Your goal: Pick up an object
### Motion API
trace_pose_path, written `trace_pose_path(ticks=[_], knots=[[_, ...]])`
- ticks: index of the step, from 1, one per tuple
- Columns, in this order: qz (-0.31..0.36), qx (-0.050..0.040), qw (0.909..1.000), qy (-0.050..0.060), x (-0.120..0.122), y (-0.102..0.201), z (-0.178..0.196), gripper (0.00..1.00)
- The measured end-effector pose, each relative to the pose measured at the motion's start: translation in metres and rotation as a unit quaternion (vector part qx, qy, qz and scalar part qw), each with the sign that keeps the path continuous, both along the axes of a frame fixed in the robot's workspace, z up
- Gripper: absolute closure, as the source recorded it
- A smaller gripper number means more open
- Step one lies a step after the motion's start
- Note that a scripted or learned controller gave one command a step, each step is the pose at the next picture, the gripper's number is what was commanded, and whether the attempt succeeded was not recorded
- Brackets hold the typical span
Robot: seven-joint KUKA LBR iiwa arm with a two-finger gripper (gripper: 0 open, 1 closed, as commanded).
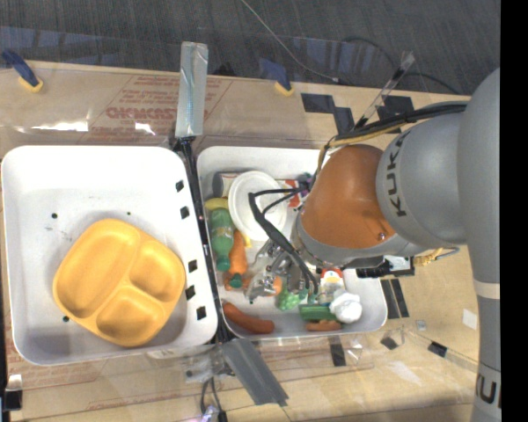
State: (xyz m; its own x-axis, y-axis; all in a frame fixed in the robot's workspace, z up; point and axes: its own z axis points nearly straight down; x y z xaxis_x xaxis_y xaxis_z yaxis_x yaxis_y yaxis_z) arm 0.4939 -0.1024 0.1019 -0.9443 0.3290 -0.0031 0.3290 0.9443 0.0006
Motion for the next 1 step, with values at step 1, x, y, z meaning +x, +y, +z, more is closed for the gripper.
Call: trace_pose_path(ticks=[1], knots=[[0.12,-0.0003,0.9928,0.001,0.0141,-0.0299,0.0286,1.0]])
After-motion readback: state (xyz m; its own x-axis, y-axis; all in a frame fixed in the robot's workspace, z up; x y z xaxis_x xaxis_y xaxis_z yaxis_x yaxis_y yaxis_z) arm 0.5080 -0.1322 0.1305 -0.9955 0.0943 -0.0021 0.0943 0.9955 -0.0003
